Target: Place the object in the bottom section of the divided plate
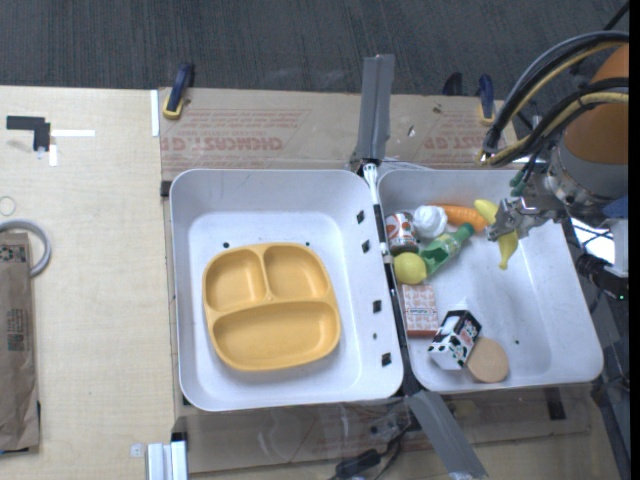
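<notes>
Yellow plastic, slim and pointed like a toy banana [507, 246], hangs between the fingers of the two-finger gripper [510, 230] over the upper right part of the right-hand white bin [560, 368]. From here I read the jaws as pinched narrow on its upper end, with the long axis running nearly straight down, tip toward the bin floor. It looks clear of the floor, though I cannot be sure from this slant.

My target, the mustard-yellow divided plate [271, 307], lies flat in the left-hand white bin [195, 228], well apart from the gripper and off to the view's left. Its wide bottom section faces the near rim; two smaller sections sit above it. So my judgement is that the carry must cross the middle divider leftward and come toward the near side.

Below the gripper's path sit a green bottle [446, 247], a lemon [409, 267], a small can [401, 230] and an orange carrot [463, 214], clustered by the divider; I would want height over those.
</notes>
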`<act>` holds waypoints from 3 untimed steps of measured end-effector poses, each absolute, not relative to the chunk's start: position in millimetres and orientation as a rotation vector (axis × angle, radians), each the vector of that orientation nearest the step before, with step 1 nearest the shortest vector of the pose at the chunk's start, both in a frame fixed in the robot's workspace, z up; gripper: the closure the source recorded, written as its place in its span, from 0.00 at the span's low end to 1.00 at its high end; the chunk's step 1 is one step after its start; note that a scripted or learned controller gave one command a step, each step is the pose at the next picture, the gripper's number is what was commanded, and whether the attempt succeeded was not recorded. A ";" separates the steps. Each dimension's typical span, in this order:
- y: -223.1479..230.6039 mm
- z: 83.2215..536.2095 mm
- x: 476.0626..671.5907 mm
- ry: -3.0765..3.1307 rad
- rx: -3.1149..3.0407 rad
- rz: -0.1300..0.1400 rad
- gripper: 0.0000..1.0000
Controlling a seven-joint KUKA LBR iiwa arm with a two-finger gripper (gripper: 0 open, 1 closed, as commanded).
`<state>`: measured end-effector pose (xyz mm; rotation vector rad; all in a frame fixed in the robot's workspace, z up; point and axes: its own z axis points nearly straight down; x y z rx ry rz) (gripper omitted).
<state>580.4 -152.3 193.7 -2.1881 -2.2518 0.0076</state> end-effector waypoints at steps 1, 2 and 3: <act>-88.2 189.2 546.5 -2.302 -2.133 0.007 1.00; -24.2 221.4 522.7 -2.321 -2.113 0.008 1.00; 26.4 188.8 577.8 -2.411 -2.011 0.008 1.00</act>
